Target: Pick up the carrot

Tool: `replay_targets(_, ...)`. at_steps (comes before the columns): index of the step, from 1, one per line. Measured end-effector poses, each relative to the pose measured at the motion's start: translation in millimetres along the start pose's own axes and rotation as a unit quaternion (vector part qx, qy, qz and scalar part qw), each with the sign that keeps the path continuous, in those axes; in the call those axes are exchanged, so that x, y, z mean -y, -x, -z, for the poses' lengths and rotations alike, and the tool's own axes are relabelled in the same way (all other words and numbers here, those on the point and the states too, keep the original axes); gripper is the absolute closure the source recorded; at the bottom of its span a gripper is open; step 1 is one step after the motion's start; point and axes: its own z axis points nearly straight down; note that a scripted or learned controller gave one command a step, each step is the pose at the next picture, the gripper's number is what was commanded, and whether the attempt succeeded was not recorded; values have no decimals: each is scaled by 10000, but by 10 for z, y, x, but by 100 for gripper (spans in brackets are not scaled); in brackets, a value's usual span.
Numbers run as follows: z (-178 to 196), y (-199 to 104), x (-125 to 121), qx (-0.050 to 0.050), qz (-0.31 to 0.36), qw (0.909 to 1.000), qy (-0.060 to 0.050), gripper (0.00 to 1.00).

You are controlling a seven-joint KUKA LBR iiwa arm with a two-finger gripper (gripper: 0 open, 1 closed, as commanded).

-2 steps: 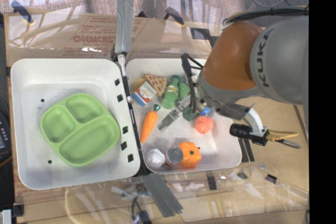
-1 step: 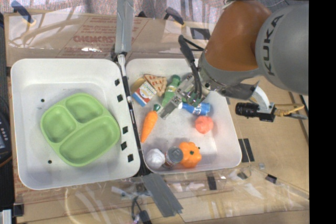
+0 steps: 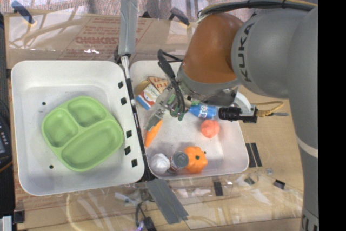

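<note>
Only "KUKA" reads on arm [image 3: 270,46]; end effector [image 3: 162,113] just above carrot [image 3: 153,132].

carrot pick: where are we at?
Done: the arm has reached into the right bin, with the end effector low over its left side. In hand: nothing that I can confirm; the carrot lies on the bin floor just below the end effector, beside the divider. Left: closing on the carrot and lifting it. The green plate sits in the left bin, untouched.
</note>
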Motion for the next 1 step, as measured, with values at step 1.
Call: replay_targets(1,4,-677,-159,4,561,9984,2,0)
